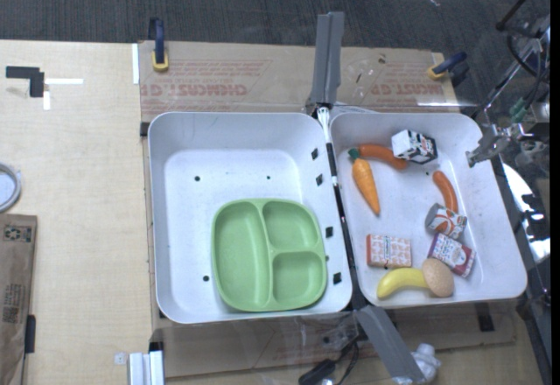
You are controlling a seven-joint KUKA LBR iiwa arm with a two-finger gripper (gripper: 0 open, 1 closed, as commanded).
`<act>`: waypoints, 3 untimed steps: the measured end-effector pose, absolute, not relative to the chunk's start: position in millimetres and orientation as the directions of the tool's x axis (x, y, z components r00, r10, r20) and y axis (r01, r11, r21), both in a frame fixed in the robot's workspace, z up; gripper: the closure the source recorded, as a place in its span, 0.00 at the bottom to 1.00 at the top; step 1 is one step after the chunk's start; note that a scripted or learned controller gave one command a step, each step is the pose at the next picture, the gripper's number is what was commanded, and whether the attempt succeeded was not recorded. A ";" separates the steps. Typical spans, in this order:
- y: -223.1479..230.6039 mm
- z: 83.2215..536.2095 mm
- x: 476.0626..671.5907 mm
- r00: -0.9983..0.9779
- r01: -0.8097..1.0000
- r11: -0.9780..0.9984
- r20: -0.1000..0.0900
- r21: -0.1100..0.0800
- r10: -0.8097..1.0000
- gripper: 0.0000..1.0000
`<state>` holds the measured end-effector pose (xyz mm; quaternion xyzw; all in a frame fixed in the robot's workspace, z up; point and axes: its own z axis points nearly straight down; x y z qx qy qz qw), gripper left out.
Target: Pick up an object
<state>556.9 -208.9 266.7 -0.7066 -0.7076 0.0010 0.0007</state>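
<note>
Step in hand: I judge it the approach; nothing is lifted yet, so I should choose one piece lying apart from its neighbours and come down squarely over it.
Best candidate: the orange carrot, lying alone on bare floor of the right bin (the banana touches the potato, a poorer choice).
Gripper: my gripper sits at the right bin's far right rim; whether it is released or clenched I cannot tell.
Relation: the carrot lies well apart from the gripper, toward the divider.
Left bin: holds a green tray.
</note>
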 end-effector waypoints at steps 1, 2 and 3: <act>-210.4 94.9 621.5 0.099 0.995 -0.099 0.013 -0.006 0.995 0.00; -213.9 105.7 622.0 0.097 0.995 -0.097 0.004 -0.001 0.995 1.00; -159.2 205.7 641.5 0.005 1.000 -0.005 -0.001 0.000 1.000 1.00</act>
